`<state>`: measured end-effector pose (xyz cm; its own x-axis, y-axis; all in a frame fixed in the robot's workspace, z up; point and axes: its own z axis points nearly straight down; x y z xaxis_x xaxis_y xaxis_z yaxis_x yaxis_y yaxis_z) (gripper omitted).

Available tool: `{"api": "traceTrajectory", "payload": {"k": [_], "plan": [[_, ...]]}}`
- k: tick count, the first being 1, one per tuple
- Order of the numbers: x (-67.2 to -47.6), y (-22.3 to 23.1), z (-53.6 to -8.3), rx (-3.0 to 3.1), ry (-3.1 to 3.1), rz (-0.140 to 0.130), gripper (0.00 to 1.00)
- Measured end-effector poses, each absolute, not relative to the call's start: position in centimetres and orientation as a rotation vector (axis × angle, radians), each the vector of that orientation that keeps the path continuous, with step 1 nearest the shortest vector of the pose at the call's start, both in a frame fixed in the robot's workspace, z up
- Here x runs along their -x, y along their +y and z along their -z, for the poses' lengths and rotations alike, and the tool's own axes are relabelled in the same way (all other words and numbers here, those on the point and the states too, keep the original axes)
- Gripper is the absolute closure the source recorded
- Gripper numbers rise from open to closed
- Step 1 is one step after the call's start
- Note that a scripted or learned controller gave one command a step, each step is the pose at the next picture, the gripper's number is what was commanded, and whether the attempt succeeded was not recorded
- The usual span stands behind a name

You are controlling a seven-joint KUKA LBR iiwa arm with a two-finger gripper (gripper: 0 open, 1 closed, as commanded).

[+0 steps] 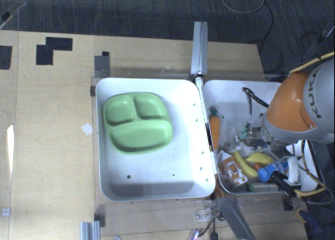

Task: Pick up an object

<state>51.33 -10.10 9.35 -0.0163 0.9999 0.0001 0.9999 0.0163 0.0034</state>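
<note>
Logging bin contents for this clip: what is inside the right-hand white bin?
The right white bin holds an orange carrot, a yellow banana, a brown snack packet and a blue object. The grey arm covers the bin's right part, so anything beneath stays hidden.

Wooden bench (pixel 52 144) bears two white bins (pixel 152 181)

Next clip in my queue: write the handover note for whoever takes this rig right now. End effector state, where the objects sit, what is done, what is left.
End effector: low over the right white bin, above the clutter; finger state cannot be told, nothing visibly held.
Objects: orange carrot along the right bin's left wall; yellow banana, brown snack packet and blue bottle at its near end. Green sectioned plastic plate lies in the left white bin.
Done: the arm is at the pile.
Left: grasp and lift one object.
</note>
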Motion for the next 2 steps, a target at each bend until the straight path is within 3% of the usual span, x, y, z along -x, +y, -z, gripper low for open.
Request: {"api": "traceTrajectory", "payload": {"k": [1,2], "plan": [[-51.5,-10.0,-10.4,-2.198,2.237,-0.010,1.00],[-56.5,-6.1,-18.6,-2.301,2.134,-0.006,1.00]]}}
